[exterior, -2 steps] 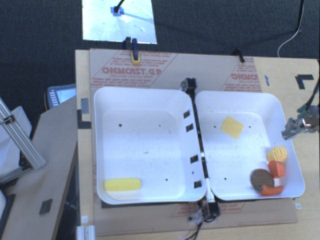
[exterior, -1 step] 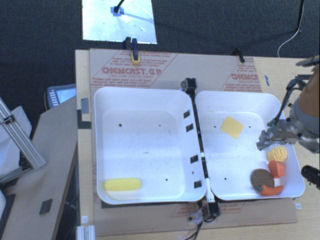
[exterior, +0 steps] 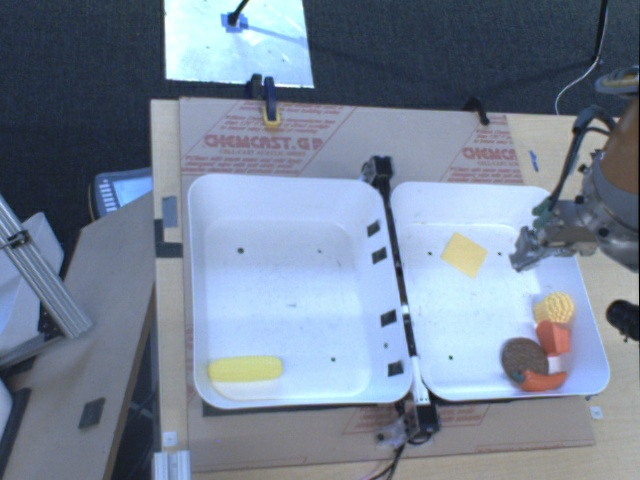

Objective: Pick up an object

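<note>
my fingers [exterior: 527, 255] hang over the right white bin [exterior: 430, 368]; i cannot tell how far apart they stand. the flat pale-yellow square slice [exterior: 464, 254] lies on the bin floor just left of them, apart from the cluster of toy foods [exterior: 541, 348] below them.

The grey arm with the orange band [exterior: 618, 183] is running off the right edge; its gripper [exterior: 527, 251] is looking too blurred to read the fingers.
</note>
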You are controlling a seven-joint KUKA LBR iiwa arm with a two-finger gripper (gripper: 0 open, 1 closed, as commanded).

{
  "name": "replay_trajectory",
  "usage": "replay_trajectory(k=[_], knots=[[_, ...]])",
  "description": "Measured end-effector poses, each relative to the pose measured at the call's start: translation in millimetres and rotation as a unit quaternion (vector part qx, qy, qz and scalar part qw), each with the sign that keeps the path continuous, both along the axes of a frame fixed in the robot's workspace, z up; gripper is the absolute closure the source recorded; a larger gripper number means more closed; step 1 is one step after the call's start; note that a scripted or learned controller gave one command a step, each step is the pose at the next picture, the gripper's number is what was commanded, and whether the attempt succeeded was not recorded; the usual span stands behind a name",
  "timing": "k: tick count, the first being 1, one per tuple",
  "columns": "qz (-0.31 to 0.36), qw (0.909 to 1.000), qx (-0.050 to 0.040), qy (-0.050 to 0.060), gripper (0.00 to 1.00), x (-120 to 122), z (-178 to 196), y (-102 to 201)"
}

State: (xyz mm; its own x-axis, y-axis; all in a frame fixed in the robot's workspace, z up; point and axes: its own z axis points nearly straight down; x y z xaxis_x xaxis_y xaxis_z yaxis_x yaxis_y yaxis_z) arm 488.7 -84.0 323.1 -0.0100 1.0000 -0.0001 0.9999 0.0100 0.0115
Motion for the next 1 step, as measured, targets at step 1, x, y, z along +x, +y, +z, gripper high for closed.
replay_trajectory(k=[1], knots=[[0.001, 1.0000, 0.0005, 0.001, 1.00, -1.1, 56.6, 61.1]])
